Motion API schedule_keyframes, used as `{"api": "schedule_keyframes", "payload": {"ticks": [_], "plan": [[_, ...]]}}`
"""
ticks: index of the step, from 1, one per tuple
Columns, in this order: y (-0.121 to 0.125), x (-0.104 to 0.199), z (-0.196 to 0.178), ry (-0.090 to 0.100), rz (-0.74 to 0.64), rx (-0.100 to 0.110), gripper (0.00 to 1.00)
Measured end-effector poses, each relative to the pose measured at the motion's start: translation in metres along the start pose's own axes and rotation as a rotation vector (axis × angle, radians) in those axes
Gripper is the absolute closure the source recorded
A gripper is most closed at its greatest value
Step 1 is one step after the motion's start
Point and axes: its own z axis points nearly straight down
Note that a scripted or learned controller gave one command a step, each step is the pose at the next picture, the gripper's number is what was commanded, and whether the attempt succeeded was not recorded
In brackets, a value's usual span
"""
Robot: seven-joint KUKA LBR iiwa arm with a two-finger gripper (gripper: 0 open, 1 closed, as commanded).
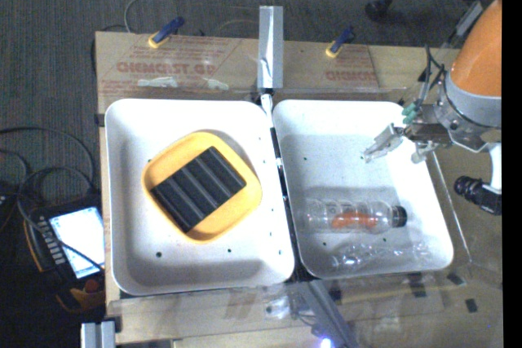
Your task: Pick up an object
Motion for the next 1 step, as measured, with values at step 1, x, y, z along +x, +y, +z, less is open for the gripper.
{"api": "schedule_keyframes", "payload": {"ticks": [1], "plan": [[-0.0238, 0.0338, 0.1615, 0.003, -0.118, 0.002, 0.0]]}}
